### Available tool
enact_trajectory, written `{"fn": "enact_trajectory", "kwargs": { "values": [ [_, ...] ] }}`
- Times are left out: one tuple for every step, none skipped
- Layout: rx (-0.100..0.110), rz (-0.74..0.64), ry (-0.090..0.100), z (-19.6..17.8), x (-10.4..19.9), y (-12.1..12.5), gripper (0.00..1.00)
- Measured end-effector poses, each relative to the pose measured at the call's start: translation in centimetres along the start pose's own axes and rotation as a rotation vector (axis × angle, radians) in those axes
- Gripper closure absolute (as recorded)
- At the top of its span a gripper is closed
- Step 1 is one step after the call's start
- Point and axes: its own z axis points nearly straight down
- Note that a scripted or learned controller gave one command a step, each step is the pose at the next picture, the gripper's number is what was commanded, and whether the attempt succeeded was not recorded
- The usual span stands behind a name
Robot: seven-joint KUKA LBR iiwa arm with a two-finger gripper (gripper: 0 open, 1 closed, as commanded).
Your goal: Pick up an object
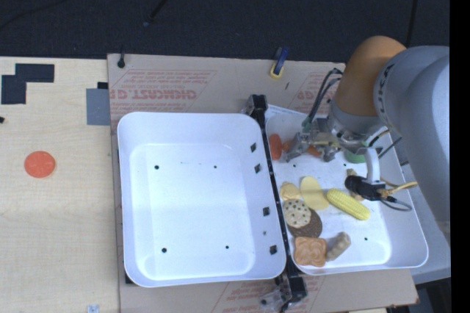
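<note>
gripper [317,145]: low over right bin's [400,249] far end, by an orange piece [275,147]; claw state: cannot tell.
targets: corn [348,203], cookie [297,213], waffle [311,250] clustered in right bin, so reach stays short.
left bin [143,129]: likely the drop side.

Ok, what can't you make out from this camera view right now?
- Gripper: the wrist covers it from above, so finger state and any grasp are unclear.
- Orange item by the divider: too small to identify.
- Green object: mostly under the arm.
- Right bin: far corner hidden by the arm.
</note>
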Motion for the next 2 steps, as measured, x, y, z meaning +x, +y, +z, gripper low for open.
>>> {"fn": "enact_trajectory", "kwargs": {
  "values": [
    [0.0, 0.001, -0.001, -0.01, -0.1, 0.0, 0.0],
    [0.0, 0.001, -0.001, -0.01, -0.1, 0.0, 0.0]
  ]
}}
